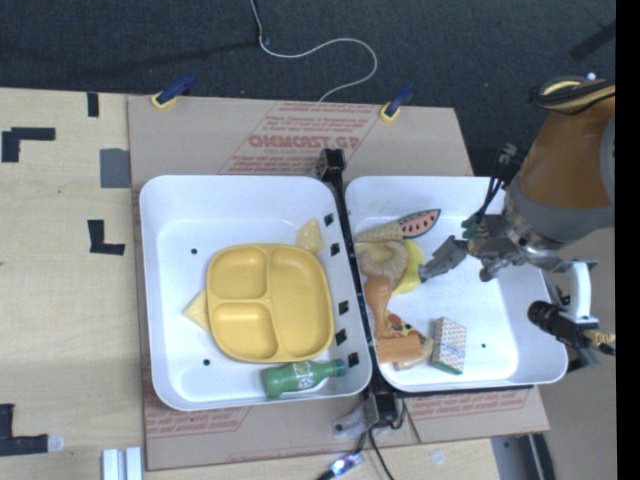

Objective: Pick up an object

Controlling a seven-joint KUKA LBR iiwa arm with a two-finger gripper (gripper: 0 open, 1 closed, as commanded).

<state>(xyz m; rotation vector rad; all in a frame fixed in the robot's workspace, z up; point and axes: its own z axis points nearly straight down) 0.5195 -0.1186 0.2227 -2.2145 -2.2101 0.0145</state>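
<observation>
My gripper (pixel 464 264) hangs over the middle of the right bin (pixel 500 363), open, with nothing between its fingers. One dark finger (pixel 438 260) points left toward a pile at the bin's left side. That pile holds a watermelon slice (pixel 413 224), a beige ring (pixel 384 258), a yellow piece (pixel 411 274) and an orange stick (pixel 378 303). Nearer the front lie an orange-red toy food (pixel 400 347) and a small patterned block (pixel 449 345). The finger tip is just right of the yellow piece, apart from it.
In the left bin (pixel 165 228) sit a yellow divided plate (pixel 268 301), a green bottle (pixel 301 375) lying at the front, and pale yellow wedges (pixel 310 235) by the plate. A black divider (pixel 345 258) joins the bins. The arm's orange band (pixel 565 158) looms at right.
</observation>
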